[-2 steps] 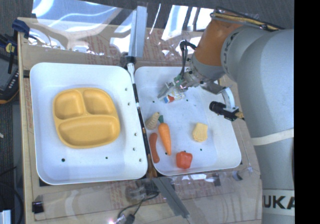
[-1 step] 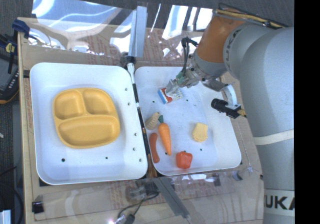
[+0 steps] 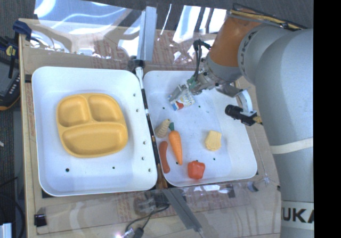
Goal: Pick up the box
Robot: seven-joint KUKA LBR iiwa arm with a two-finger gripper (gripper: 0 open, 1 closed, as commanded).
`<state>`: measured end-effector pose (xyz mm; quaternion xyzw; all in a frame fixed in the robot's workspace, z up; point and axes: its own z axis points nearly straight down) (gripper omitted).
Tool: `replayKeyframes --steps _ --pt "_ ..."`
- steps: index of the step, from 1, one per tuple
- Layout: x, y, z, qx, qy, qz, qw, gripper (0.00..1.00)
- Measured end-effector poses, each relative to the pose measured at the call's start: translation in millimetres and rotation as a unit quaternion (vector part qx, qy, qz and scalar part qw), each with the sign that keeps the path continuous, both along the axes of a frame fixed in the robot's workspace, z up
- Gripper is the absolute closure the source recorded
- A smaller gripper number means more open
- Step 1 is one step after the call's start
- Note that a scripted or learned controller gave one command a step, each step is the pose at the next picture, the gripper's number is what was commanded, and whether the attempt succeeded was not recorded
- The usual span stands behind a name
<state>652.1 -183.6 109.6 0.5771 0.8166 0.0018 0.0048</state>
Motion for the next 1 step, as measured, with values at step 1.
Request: replayKeyframes --steps 1 --pt "-6.9 14.4 -13.0 -0.0007 0.002 -0.009 1.0000 0.00"
